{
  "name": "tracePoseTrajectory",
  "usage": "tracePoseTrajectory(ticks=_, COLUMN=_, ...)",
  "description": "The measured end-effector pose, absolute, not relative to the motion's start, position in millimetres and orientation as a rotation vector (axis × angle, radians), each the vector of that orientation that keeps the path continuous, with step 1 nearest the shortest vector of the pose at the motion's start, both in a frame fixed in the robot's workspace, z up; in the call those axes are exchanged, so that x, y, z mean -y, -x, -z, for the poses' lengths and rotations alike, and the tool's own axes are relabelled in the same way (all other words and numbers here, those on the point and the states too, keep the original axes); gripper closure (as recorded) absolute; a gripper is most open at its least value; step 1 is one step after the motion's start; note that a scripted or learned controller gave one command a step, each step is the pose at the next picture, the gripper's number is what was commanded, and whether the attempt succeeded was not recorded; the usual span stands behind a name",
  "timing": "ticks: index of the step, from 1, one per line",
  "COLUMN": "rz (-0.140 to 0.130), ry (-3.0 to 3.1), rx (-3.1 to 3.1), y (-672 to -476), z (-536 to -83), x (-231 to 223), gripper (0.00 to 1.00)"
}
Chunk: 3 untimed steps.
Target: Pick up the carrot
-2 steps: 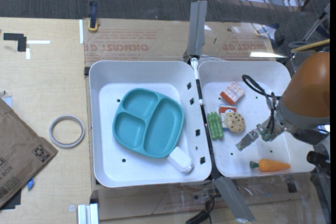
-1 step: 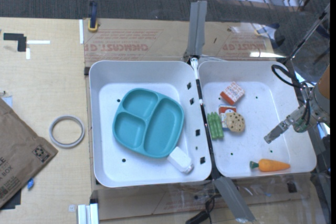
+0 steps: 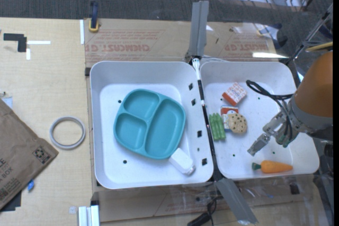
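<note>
In right bin (image 3: pixel 302 168) — gripper (image 3: pixel 269 137) just above carrot (image 3: pixel 275 167), apart.

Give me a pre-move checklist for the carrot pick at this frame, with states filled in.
1. Carrot in view, lying flat in the right bin: ok.
2. Space around carrot free of the cookie and green item: ok.
3. Gripper above and left of carrot, not aligned yet: not ok.
4. Carrot between fingers: not ok.
5. Finger opening: cannot tell.
</note>
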<state>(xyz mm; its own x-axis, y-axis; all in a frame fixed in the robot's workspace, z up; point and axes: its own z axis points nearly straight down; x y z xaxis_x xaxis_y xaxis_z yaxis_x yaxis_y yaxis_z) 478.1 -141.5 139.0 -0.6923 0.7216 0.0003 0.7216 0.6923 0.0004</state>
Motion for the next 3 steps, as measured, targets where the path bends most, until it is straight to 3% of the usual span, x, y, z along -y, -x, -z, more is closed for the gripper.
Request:
tracePoseTrajectory(ticks=1, rz=0.0, ry=1.105, rx=2.943, y=-478.0, z=-126.8, x=221.9, gripper=0.0)
tracePoseTrajectory(ticks=2, rz=0.002, ry=0.458, rx=3.108, y=-486.7, z=-118.4, x=156.2, gripper=0.0)
tracePoseTrajectory(ticks=3, rz=-0.01, ry=-0.197, rx=3.169, y=-488.5, z=-99.1, x=219.4, gripper=0.0)
